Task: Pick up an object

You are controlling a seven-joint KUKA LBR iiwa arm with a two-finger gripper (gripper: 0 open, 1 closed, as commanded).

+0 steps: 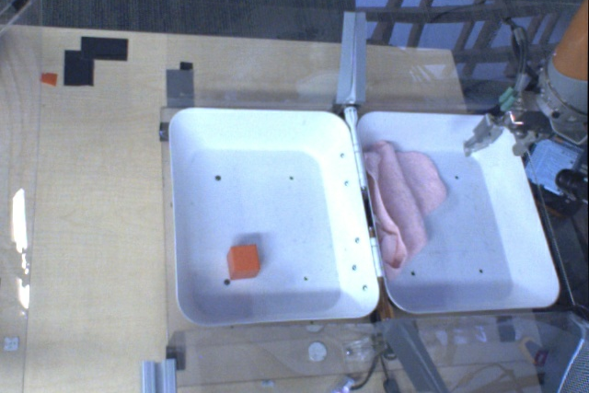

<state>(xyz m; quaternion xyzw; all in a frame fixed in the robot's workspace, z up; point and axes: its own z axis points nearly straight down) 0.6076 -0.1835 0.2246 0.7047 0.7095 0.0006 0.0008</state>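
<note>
A pale wooden bench (pixel 83 225) carries two shallow white bins. The gripper (pixel 498 126) hangs over the right bin (pixel 479 281), far right of the crumpled pink cloth (pixel 403 198), with fingers spread and holding nothing. Left of the cloth, the small orange cube (pixel 244 261) lies in the left bin (pixel 276 143). The soft cloth could slip from a shallow pinch.

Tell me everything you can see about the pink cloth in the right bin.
The pink cloth looks like soft, fuzzy fabric, pale pink, bunched into long folds. It lies loose on the floor of the right bin, in its left half, with its left edge against the wall next to the left bin. The gripper is apart from it, to its upper right.
</note>
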